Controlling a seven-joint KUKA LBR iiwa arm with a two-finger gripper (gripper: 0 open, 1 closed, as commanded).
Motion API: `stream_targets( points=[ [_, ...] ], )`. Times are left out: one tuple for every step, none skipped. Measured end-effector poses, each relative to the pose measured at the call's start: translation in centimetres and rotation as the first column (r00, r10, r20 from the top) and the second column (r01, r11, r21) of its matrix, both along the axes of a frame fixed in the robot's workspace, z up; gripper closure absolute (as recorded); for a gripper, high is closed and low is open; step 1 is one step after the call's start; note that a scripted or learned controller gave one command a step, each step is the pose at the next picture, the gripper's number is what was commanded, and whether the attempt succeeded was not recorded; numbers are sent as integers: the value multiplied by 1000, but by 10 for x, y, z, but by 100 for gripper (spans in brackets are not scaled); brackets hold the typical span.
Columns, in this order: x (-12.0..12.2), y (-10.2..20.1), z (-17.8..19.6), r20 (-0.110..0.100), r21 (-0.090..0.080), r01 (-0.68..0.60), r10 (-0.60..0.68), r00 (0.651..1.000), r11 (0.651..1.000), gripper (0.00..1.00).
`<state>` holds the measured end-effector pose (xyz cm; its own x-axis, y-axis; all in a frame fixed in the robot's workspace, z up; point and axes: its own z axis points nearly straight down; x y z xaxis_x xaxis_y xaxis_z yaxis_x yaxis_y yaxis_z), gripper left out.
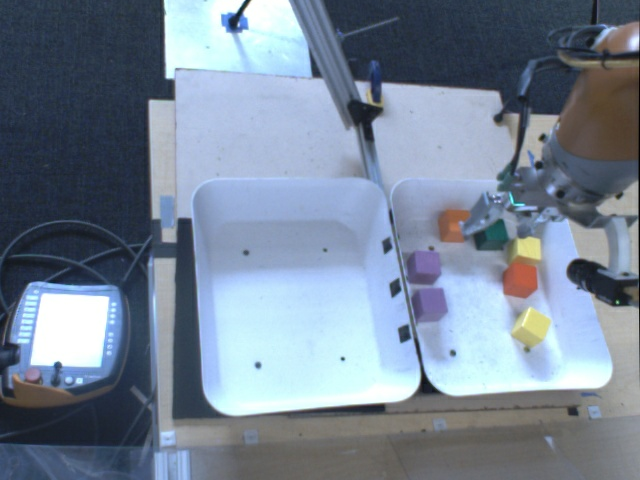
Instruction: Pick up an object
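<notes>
The left bin (290,298) is lying bare beside the right bin (580,368), which is holding small blocks. Two purple cubes (427,284) are sitting near its left wall; an orange block (453,225) and a green block (492,235) are lying beneath the hand (497,211), whose spread cannot be told. These blocks are probably light, rigid and smooth, best taken across opposite flat faces. The green block, partly hidden, is showing no clear long axis. Further right are lying yellow and orange-red blocks.
</notes>
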<state>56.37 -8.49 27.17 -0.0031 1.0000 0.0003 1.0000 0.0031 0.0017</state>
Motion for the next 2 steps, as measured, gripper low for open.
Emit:
stream_targets(
  points=[
    [-7, 2, -44, -4, 0, 1, -1, 1000, 1000, 0],
    [-5, 4, -86, -4, 0, 1, -1, 1000, 1000, 0]
  ],
)
